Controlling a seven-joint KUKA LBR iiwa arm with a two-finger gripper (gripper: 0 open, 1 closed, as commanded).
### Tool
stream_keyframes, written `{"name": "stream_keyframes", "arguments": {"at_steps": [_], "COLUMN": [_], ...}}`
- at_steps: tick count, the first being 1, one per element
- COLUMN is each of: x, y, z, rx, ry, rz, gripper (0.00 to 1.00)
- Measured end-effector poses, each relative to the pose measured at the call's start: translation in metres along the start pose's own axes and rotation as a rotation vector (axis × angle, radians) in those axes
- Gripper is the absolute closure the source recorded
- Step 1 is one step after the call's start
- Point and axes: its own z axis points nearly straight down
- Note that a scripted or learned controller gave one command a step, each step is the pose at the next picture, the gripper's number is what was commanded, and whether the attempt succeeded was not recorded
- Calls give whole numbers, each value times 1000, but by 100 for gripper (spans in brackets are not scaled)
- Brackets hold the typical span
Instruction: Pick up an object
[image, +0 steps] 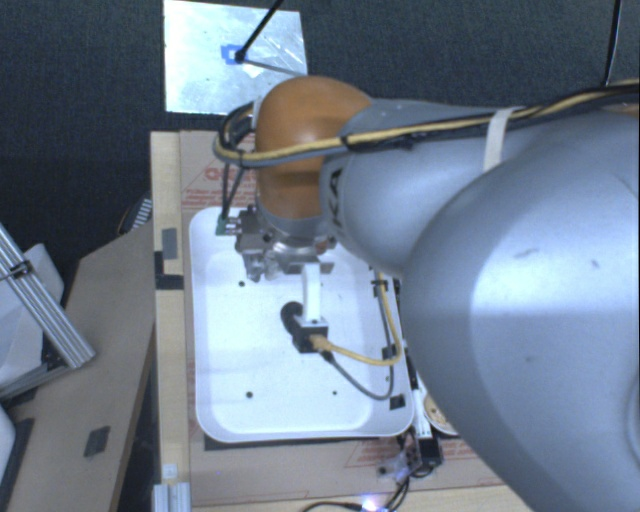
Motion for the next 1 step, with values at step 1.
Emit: {"name": "stream_keyframes", "arguments": {"at_steps": [1], "x": [0], "y": [-3], "z": [58], "rx": [8], "ry": [-3], "rz": [1], "gripper": [100]}}
